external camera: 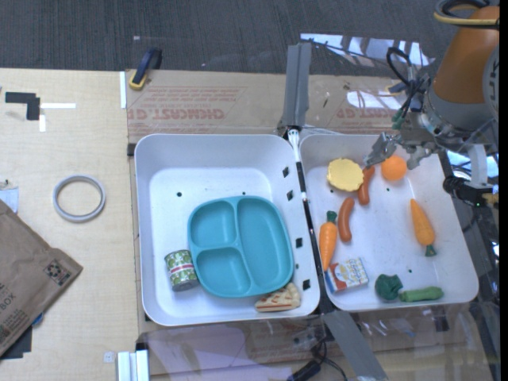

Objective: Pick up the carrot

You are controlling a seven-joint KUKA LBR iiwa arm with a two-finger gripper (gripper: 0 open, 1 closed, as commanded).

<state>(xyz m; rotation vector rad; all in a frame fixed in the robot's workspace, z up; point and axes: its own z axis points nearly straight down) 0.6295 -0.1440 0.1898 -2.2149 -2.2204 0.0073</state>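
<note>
Camera view: gripper (390, 153) low over the far end of the right bin (464, 272), just above an orange ball (393, 168) and beside a yellow disc (345, 175); spread or closed, impossible to tell at this slant, and nothing seen clamped in it. Two candidates for the task in that bin: a right carrot (421, 224) lying alone on bare floor near the right wall, and a left carrot (327, 244) tight against the left wall, green top towards the far end. Main risk, as a judgement: dropping straight down from here and closing on the ball or the disc instead of either carrot. Second risk: choosing the left carrot, hemmed in by the wall on one side and a red sausage (346, 217) just beside it on the other, so little room to straddle it and a fair chance of a glancing, slipping grasp. Better odds with the right carrot, though tapered and smooth, so likely to roll or squirt out if caught near the tip. Elsewhere in that bin: a second sausage (364, 190) by the disc, a small carton (349, 275), a broccoli piece (388, 286) and a green pod (421, 294) along the near end, none blocking. In the left bin (151, 213): a teal divided plate (240, 244), a small can (180, 269), a bread slice (278, 298), all well apart from the work.
</note>
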